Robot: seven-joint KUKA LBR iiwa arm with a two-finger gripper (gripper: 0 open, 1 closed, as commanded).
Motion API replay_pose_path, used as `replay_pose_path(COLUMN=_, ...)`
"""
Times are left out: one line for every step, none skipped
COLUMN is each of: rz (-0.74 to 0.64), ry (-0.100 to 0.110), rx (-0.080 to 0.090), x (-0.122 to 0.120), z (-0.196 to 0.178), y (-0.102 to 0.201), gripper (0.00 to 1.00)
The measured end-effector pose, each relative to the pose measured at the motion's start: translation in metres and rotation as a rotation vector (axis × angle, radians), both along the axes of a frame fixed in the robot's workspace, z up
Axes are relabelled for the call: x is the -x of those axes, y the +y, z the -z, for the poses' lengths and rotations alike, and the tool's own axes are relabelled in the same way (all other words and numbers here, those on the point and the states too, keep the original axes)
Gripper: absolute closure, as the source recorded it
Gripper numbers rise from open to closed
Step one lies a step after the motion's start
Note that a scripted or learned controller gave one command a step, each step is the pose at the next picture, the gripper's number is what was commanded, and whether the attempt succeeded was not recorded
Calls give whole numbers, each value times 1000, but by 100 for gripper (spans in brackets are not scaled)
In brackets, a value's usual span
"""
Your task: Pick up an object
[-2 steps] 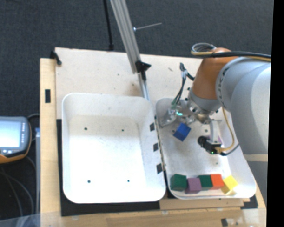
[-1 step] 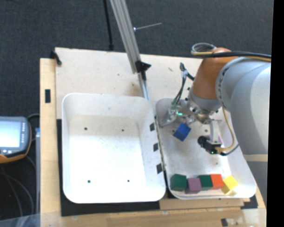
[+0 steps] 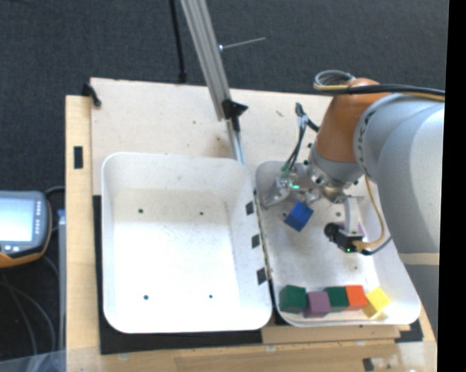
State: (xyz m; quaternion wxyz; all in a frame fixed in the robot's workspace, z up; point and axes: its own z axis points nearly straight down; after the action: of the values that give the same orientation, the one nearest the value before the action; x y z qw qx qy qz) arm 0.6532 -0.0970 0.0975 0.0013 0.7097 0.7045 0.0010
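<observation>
Nearest, along the front wall of the right shallow white plastic bin (image 3: 401, 280), 5 small blocks sit in a row, touching: a dark green cube (image 3: 293, 299), a purple cube (image 3: 318, 303), a second green cube (image 3: 337, 297), an orange cube (image 3: 356, 296) and a yellow cube (image 3: 377, 302). Farther back in that bin, a small blue cube (image 3: 298, 216) hangs tilted just below the pincer (image 3: 294, 193) of the grey arm (image 3: 394, 160); whether the pincer actually grips it, I cannot tell. Left of it lies the other white bin (image 3: 178, 240), both resting on the pale wooden tabletop (image 3: 151, 117).
</observation>
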Motion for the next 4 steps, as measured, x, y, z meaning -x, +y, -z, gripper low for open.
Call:
replay_pose_path(rz=1, ry=0, rx=0, x=0, z=0, y=0, gripper=0)
replay_pose_path(rz=2, ry=-1, rx=0, x=0, z=0, y=0, gripper=0)
replay_pose_path(rz=3, ry=-1, rx=0, x=0, z=0, y=0, gripper=0)
replay_pose_path(rz=3, ry=-1, rx=0, x=0, z=0, y=0, gripper=0)
